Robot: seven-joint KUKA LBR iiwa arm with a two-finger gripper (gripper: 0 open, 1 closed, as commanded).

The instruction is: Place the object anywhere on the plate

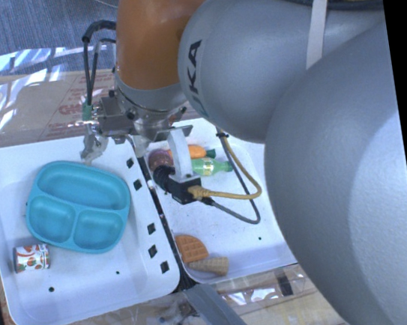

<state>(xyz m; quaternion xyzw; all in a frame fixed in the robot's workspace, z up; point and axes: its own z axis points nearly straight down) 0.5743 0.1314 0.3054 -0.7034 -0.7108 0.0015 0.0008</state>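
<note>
Claw (93, 145) sits at the far edge of the left bin (29, 313), just off the far corner of the blue plate (80, 207). What it carries, if anything, is too small and dark to read, and its state cannot be told from here. Plate is a three-compartment tray lying slantwise in the left bin, long axis running from far-left toward near-right; it lies directly nearward and slightly left of the claw. A small printed can (31, 257) lies on its side near the plate's left corner, not touching it. Right bin (266, 251) holds the loose items: a green bottle (210, 167), an orange piece (197, 151), a waffle-like biscuit (192, 247), a tan roll (210, 267). Judgement: the coming move turns on a short travel nearward over the plate's far compartment.
</note>
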